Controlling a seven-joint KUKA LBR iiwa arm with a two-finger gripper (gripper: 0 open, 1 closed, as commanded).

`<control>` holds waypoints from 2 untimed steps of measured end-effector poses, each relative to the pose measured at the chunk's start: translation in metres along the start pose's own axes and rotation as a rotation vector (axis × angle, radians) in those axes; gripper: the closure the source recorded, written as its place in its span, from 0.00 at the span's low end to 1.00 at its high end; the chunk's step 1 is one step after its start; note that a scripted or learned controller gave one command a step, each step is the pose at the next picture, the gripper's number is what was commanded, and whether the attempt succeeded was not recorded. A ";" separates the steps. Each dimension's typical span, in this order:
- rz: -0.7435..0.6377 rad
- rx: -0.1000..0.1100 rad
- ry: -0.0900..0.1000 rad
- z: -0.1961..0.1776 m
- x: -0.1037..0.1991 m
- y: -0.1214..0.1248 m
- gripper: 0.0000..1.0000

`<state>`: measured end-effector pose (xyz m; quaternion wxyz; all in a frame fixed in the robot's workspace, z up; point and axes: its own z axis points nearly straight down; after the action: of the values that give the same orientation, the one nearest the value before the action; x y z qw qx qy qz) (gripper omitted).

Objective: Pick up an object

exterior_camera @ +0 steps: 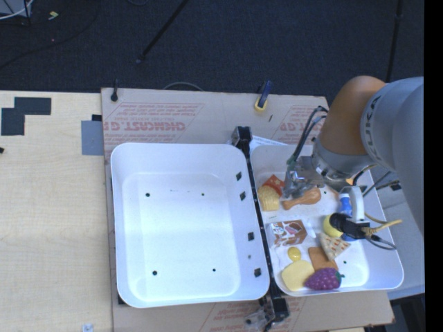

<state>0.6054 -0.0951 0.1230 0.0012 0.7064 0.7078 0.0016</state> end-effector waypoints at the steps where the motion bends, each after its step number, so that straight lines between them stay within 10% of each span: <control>1: 0.005 0.009 0.002 0.036 -0.009 -0.081 1.00; 2: -0.003 -0.008 0.001 -0.071 0.035 -0.022 1.00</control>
<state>0.5831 -0.0600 0.1942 0.0040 0.7051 0.7090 0.0047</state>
